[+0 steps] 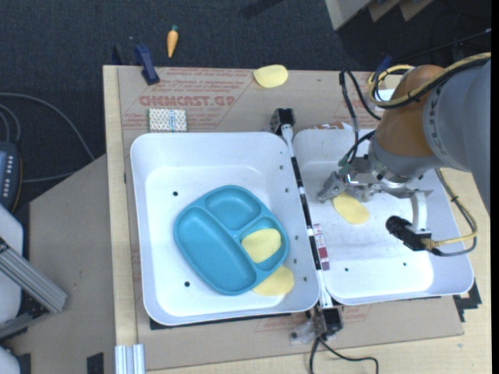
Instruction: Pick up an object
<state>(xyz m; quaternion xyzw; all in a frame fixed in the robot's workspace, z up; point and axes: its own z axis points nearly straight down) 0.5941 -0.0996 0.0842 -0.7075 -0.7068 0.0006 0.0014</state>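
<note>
The likeliest thing to pick is the yellow piece (352, 209) lying flat on the floor of the right bin (390, 283), toward that bin's left half and just under the gripper (348, 187). It looks like a thin, rounded slab, probably light plastic or foam, smooth and likely a bit slippery. Lying so low, it offers little height to pinch, so I judge the best hold is across its short width, near the middle. Its long axis runs on a slant, from the upper left down toward the lower right of the bin.

The gripper hangs directly above the piece's upper end, close to it or touching; whether its fingers are spread or closed cannot be told from this angle, and nothing shows the piece held.

Left of the right bin, the left bin (156, 162) holds a blue divided tray (214, 244) with one yellow slab (261, 244) in a compartment and another (274, 282) beside the tray's lower corner. Beyond the bins, on the brown board (210, 96), lies one more yellow item (270, 75).
</note>
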